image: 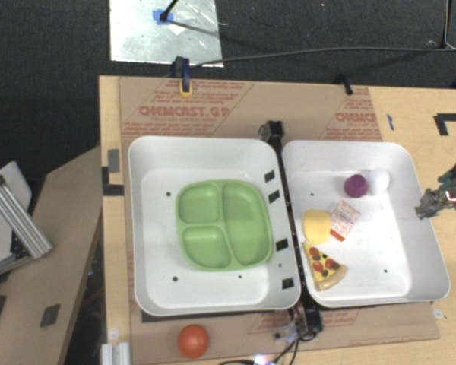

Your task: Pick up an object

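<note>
Purple ball (355,185) lay near the right bin's (410,280) far edge, claw (433,201) sat at that bin's right rim, its opening impossible to tell.

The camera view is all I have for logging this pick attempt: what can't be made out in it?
- Two-finger gripper at the right white bin's rim: small, blurred, finger state unreadable.
- Grey arm: cut off by the right edge.
- Small red-and-white packet: print too small to read.
- Pale round object beside the purple ball: washed out against the bin.
</note>
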`<state>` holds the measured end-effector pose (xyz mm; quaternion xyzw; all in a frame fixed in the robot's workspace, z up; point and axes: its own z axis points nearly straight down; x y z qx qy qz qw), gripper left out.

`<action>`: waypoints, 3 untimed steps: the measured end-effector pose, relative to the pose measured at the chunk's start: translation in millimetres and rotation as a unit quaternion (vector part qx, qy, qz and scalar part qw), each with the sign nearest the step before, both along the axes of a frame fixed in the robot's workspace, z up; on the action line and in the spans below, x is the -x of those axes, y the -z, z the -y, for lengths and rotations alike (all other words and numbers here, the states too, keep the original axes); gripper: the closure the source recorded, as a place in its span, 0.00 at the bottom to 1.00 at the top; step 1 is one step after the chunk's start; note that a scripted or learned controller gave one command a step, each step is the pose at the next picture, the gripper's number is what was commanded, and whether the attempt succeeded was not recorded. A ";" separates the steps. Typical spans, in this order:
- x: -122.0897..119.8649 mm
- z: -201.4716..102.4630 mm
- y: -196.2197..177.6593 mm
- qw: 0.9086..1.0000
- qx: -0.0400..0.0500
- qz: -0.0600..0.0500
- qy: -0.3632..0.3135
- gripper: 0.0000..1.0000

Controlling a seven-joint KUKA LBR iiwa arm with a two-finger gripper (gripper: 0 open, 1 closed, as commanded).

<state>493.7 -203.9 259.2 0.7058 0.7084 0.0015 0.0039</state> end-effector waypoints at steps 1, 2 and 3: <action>-1.3 0.4 -17.8 1.000 -0.001 -0.001 -0.001 1.00; -16.9 -44.4 -2.9 1.000 -0.002 -0.003 -0.003 1.00; -41.2 -100.7 9.1 1.000 -0.002 -0.002 -0.003 1.00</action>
